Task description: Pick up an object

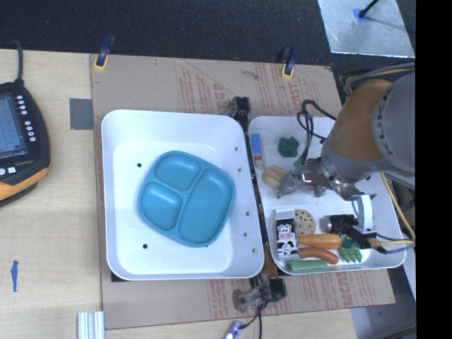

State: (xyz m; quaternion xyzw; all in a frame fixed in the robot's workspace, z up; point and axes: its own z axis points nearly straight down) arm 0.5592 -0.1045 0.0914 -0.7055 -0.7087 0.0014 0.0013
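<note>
Toys (318, 249) crowd right bin's (395, 263) near edge; gripper (295, 182) apparently closed, grasping nothing.

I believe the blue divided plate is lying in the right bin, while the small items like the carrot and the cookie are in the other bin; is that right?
Not quite. The camera view shows the blue divided plate lying in the left bin, not the right one. The small items, such as the carrot and the cookie, are in the other bin, the right bin, as you said.
</note>
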